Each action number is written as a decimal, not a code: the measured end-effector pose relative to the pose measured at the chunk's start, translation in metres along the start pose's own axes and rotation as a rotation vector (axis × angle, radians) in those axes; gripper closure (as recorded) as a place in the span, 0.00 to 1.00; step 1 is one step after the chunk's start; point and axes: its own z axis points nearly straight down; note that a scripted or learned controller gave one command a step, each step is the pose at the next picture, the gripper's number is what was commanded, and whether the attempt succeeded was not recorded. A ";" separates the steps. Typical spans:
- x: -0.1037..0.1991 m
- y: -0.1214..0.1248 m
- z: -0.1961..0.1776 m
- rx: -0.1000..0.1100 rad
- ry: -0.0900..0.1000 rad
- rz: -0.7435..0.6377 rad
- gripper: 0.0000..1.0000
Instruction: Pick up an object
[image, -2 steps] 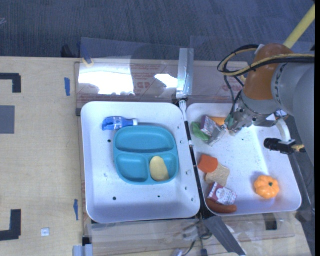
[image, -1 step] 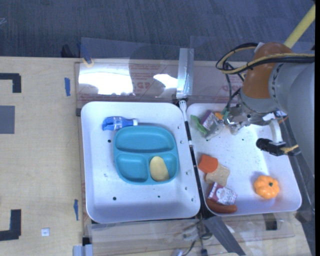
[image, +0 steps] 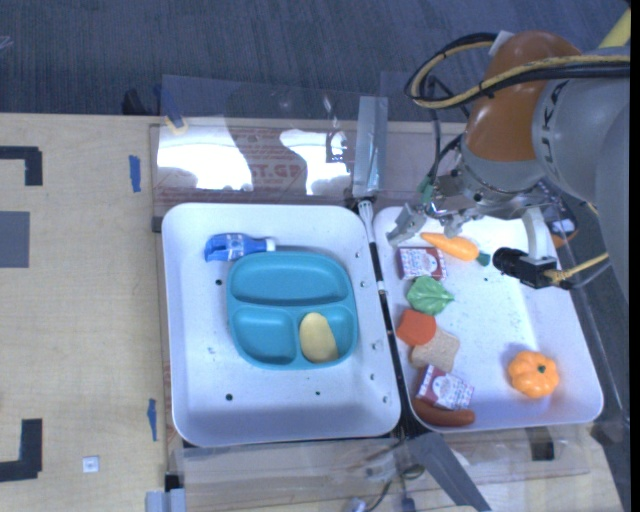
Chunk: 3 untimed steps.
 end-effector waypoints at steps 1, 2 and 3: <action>-0.051 -0.004 0.006 0.010 -0.001 -0.096 0.00; -0.028 -0.015 -0.061 0.007 -0.001 -0.335 0.00; -0.085 -0.012 0.035 0.020 0.006 -0.429 0.00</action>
